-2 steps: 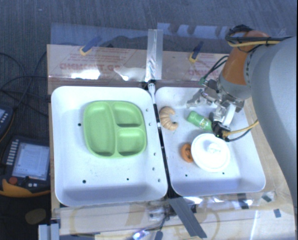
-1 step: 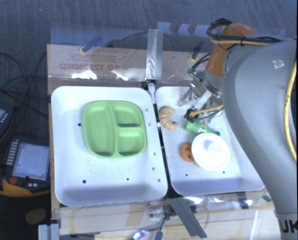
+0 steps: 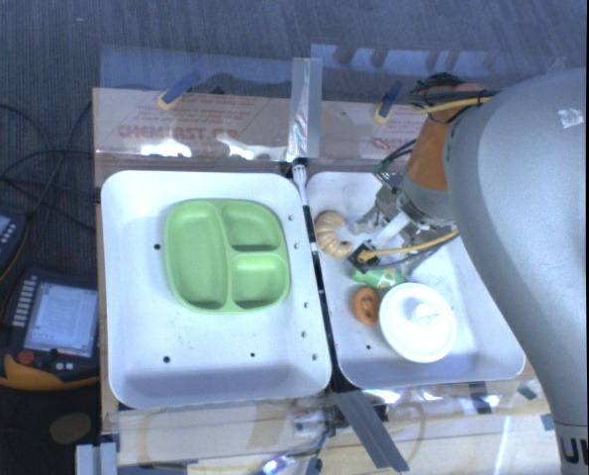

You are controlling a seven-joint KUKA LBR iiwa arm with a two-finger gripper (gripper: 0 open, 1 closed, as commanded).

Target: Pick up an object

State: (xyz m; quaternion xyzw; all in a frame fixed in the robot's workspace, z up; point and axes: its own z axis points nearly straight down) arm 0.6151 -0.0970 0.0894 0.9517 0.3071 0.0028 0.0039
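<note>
In the right bin (image 3: 482,310) a tan, croissant-shaped object (image 3: 330,230) lies against the left wall. Below it are a small green object (image 3: 375,277), an orange object (image 3: 364,306) and a round white bowl (image 3: 418,322). My gripper (image 3: 371,228) is low in the upper half of this bin, just right of the tan object and above the green one. The grey arm with its orange band (image 3: 431,161) covers the bin's right side. Nothing can be seen held in the gripper.
The left bin (image 3: 136,344) holds a light green divided plate (image 3: 227,253) in its middle. A vertical metal post (image 3: 301,107) stands behind the wall between the two bins. Devices and cables lie on the floor at the far left.
</note>
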